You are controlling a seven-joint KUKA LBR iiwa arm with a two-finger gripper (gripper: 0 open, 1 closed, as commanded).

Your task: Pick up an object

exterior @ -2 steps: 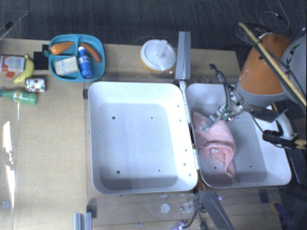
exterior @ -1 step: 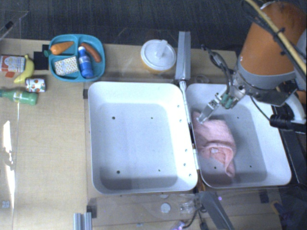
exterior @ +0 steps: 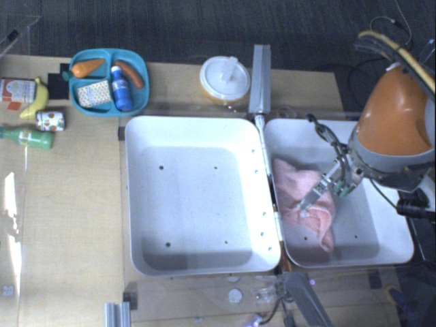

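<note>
- The grey arm (exterior: 398, 125) with its orange band reaches in from the counter's right edge, its wrist angled down and to the left over the right shallow white bin (exterior: 381, 247).
- The end effector (exterior: 315, 201) is low in that bin, its slim fingers pointing down-left onto the crumpled pink cloth (exterior: 306, 199); whether they are spread or closed, and whether any fold lies between them, I cannot tell.
- The pink cloth lies bunched in the right bin's left half, close to the wall it shares with the left shallow white bin (exterior: 197, 196).
- Along the counter's far edge, a round white lidded container (exterior: 225, 78) stands just behind the left bin.
- Near the counter's far-left corner sits a blue sectioned plastic tray (exterior: 139, 67) holding toy food, an orange carrot (exterior: 88, 67) among it.
- By the left edge lie a yellow toy banana (exterior: 37, 99), a small printed can (exterior: 50, 120) and a green bottle (exterior: 28, 137).
</note>
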